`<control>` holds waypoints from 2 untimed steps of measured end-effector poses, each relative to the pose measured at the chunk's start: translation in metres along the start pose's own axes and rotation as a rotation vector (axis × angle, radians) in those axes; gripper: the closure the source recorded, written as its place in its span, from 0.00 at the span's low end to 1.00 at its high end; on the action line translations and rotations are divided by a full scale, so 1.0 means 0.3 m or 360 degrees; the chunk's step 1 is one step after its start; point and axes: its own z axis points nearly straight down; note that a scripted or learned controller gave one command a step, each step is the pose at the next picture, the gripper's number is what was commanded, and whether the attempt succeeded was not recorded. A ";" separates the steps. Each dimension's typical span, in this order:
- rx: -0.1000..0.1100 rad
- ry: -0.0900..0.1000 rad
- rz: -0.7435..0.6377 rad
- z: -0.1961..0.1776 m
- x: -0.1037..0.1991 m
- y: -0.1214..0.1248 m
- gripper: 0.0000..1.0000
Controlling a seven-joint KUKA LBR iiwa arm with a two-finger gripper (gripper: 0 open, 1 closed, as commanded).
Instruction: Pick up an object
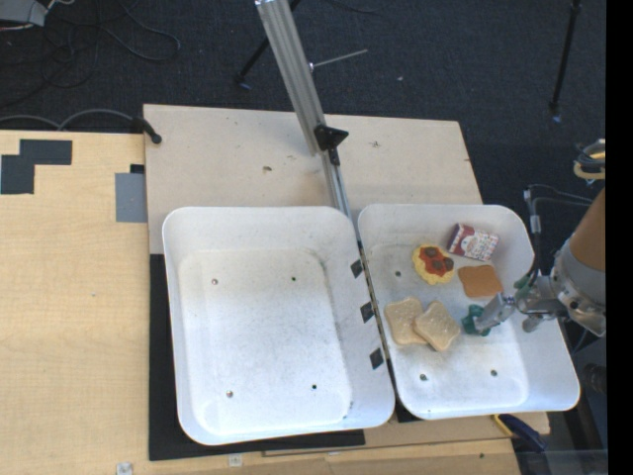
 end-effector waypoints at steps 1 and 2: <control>0.0003 0.0002 0.0000 0.215 0.008 -0.007 0.00; -0.0008 -0.0003 0.0004 0.231 0.008 -0.007 0.00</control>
